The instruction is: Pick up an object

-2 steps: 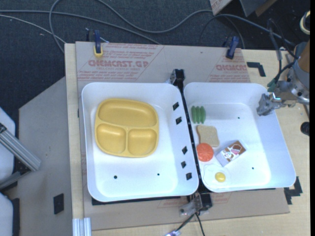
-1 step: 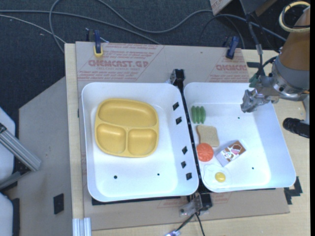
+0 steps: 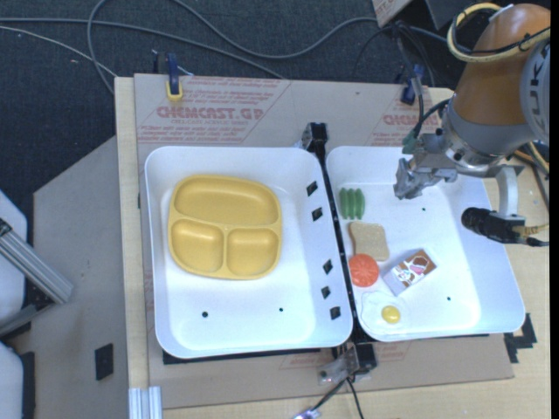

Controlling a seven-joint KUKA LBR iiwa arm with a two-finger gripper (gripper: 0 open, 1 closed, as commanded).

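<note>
Worktop (image 3: 218, 103): two white bins are borne side by side, the tool being poised over the right-hand one.
Left bin (image 3: 175, 321): set well to the tool's left across the divider; a yellow sectioned tray (image 3: 225, 226) is held in it, far from any likely grasp.
Right bin (image 3: 472, 278): seen beneath the tool; every small object is gathered toward its left side, below and to the left of the tool.
Tool (image 3: 409, 187): seen high in the right bin, nothing visible in its grip; whether it is spread or closed cannot be told.
Green piece (image 3: 352, 202): the nearest object, just to the tool's left; judged the likeliest to be nudged against the divider by an off-centre descent.
Tan slice (image 3: 369, 239): lying flat below and left of the tool; a slip over its low edge is to be feared.
Printed packet (image 3: 412, 271): below the tool, beside the orange-red round piece (image 3: 364, 271); two things could be caught at once.
Yellow piece (image 3: 390, 314): farthest below, small, easily missed.
Straight descent: judged likely to meet only bare bin floor.
</note>
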